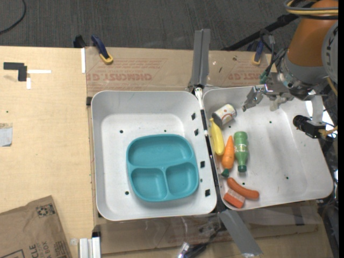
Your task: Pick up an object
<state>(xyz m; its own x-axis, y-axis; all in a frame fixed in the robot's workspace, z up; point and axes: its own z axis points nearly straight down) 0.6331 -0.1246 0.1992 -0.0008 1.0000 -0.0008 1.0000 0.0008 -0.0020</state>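
The right bin holds several toy foods along its left side: a small white can, a yellow banana, an orange carrot, a green bottle, a red-orange sausage and a small red piece. My gripper hangs over the back of this bin, right of the can and apart from it. Its fingers are spread and nothing sits between them.
The left bin holds a teal divided plate. A grey divider post rises between the bins at the back. Cardboard lies at the front left of the bench, and clamps sit at the back edge.
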